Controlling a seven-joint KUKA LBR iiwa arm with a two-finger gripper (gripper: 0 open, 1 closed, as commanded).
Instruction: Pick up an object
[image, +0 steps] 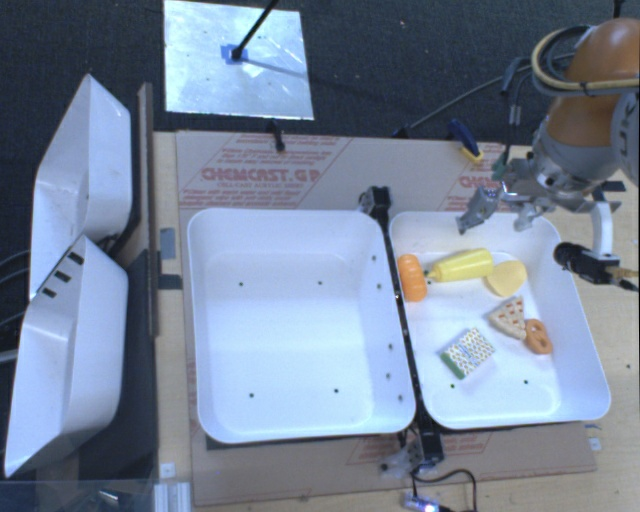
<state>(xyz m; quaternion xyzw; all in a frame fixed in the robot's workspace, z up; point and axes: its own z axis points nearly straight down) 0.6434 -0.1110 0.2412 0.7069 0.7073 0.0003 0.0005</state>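
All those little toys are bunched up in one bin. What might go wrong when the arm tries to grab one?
The yellow bottle, orange piece and pale yellow slice lie close together, so the tool might knock a neighbour or catch two at once. The orange piece sits against the bin wall, which could block a clean grab.

1. "CHEMCAST GP" in red print, with smaller unreadable lines above it, stands on the brown board under the bins.
2. Partial red letters show on the board near its far right corner.
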